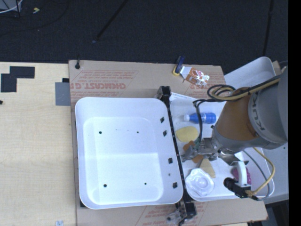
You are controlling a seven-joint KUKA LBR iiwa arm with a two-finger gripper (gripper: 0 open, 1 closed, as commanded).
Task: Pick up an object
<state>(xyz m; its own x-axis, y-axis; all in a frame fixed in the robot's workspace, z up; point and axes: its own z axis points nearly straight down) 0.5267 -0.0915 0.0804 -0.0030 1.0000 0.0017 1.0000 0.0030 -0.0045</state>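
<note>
The right bin (181, 102) holds several small objects. A blue bottle with a white cap (201, 118) lies near its far side, with a flat yellow disc (187, 134) just in front of it. A white crinkled cup (199, 182) sits at the near left corner, beside a tan wedge (208, 167). A pink and white item (242, 173) lies at the near right. My gripper (195, 150) is low in this bin, between the yellow disc and the tan wedge, over a small brown piece (187, 148). The wrist and cables hide what lies under it.
The left bin (84, 126) stands beside the right one, with a black divider bar (171, 145) between them. On the cardboard behind the bins lie a small printed packet (196, 77) and a blue and yellow clip (179, 66). The arm's grey and orange body (244, 121) covers the right bin's right half.
</note>
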